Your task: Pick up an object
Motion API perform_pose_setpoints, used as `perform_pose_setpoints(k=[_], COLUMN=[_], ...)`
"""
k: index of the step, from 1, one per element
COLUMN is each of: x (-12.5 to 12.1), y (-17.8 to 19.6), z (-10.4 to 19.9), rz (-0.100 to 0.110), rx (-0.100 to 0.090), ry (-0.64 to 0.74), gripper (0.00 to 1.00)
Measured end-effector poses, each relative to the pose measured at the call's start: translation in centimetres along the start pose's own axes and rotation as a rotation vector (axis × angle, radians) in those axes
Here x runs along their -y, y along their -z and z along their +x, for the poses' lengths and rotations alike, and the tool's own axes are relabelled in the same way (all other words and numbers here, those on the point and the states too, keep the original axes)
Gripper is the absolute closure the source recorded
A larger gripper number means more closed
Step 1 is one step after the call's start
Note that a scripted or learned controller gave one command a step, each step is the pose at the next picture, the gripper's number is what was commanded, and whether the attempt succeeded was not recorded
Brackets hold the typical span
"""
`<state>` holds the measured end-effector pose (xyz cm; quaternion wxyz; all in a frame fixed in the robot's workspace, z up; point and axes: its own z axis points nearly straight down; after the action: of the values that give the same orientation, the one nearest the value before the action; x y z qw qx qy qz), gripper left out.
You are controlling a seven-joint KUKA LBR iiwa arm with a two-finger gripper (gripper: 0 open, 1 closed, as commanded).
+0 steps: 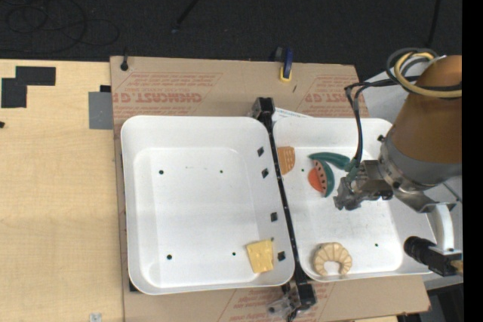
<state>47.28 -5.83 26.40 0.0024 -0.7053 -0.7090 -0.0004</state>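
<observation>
Croissant (333, 259) lies near; your claw (349, 197), grip state untellable, crowds the watermelon slice (322, 176) and may nudge it away.

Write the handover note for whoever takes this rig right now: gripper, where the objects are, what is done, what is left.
Gripper: low over the right bin, just right of the watermelon slice; nothing seen between its fingers.
Right bin: watermelon slice mid-bin, orange piece against the left wall, croissant near the front edge.
Left bin: yellow cheese piece in the front right corner.
Done: no pick visible.
Left: grasp one object and lift it; the watermelon slice is nearest.
</observation>
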Motion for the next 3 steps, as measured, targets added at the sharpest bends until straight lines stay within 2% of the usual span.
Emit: perform_pose_setpoints(k=[1, 2, 3], x=[-0.1, -0.3, -0.1], y=[-7.5, 1.5, -7.2], z=[4.1, -4.7, -1.9], rz=[0.010, -0.009, 0.010], rx=[0.001, 0.009, 0.000], ry=[-0.002, -0.012, -0.004], gripper=[1.00, 1.00, 1.00])
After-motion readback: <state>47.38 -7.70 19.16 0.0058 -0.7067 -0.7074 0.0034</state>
